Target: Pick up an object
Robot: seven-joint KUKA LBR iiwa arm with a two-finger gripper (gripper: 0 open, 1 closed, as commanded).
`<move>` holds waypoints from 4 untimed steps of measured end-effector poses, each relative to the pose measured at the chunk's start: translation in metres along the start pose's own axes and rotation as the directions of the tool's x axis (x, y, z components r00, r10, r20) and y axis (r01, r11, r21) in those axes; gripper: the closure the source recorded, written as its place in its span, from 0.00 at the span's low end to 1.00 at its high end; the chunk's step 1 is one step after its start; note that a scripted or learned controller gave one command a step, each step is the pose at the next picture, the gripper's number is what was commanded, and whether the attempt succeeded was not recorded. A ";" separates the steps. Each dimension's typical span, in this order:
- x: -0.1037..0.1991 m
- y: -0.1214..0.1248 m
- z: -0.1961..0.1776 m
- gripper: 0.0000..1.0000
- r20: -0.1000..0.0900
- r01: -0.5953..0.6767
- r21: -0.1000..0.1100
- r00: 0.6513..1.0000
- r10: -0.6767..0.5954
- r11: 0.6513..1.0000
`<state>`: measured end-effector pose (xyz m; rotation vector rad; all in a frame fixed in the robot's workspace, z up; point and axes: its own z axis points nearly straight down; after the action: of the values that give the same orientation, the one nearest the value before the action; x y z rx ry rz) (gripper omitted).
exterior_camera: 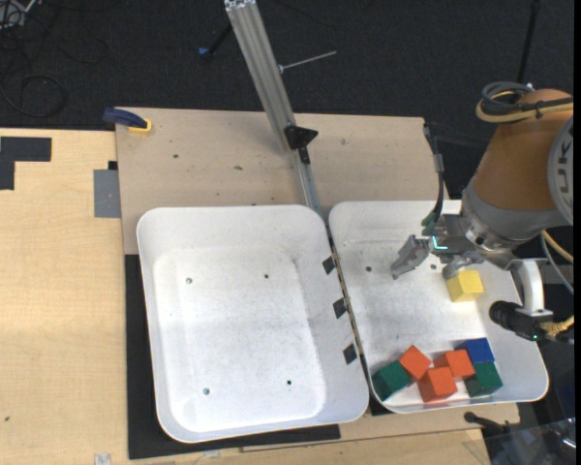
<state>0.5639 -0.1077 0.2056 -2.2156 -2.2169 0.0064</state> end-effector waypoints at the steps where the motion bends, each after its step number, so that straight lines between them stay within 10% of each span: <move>1: -0.002 0.001 -0.002 0.00 0.001 -0.003 -0.005 1.000 0.003 1.000; 4: -0.006 -0.019 0.113 0.00 0.001 -0.003 -0.005 1.000 0.003 1.000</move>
<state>0.5441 -0.1131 0.0928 -2.2219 -2.2167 0.0023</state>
